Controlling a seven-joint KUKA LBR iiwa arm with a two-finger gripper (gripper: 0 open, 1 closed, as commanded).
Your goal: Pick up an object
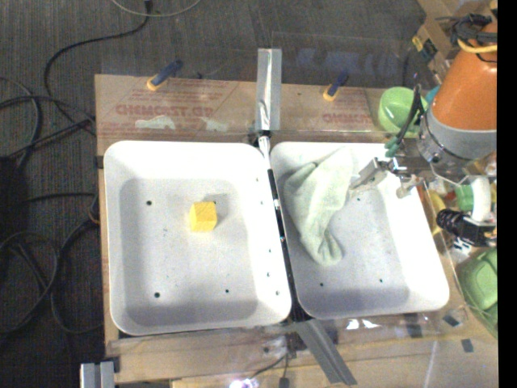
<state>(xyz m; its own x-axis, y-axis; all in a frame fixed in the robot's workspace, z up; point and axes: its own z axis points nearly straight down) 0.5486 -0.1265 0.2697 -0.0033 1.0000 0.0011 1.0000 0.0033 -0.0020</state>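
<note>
You can log no pick yet: gripper, fingers spread, hovers beside the cloth at the right bin's far edge, holding nothing.

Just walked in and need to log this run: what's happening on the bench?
The gripper sits over the right bin, its tip at the edge of a pale green cloth crumpled on that bin's left side. A yellow block lies alone in the left bin. Nothing looks lifted yet.
</note>
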